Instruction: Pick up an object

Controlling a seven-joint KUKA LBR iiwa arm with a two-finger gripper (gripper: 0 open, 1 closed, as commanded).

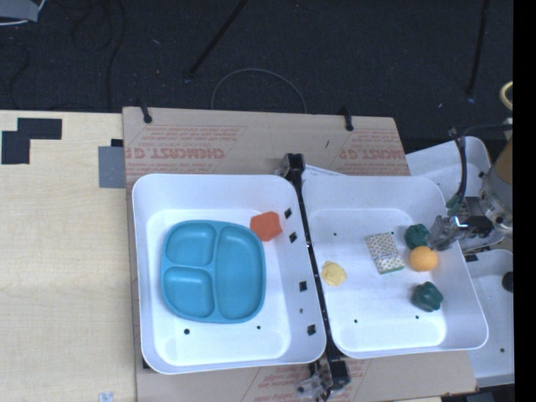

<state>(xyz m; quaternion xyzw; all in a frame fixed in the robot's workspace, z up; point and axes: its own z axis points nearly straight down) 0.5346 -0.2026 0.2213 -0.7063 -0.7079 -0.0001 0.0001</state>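
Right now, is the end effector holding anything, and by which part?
Cannot be told. The end effector sits at the right bin's right edge, close to a green object and an orange ball, but no hold is visible.

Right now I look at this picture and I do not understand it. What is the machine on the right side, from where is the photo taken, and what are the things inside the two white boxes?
The photo comes from one camera fixed above a bench, looking down at a slant. On the bench stand two shallow white bins side by side. The left bin holds a blue divided plate and, touching its upper right corner, a small orange-red block. The right bin holds a yellow piece, a speckled grey block, an orange ball and two dark green pieces, one just above the ball and one below it. The machine at the right edge is a robot arm; its gripper sits beside the upper green piece and the ball. Its job is to pick something up. I see nothing held in it.
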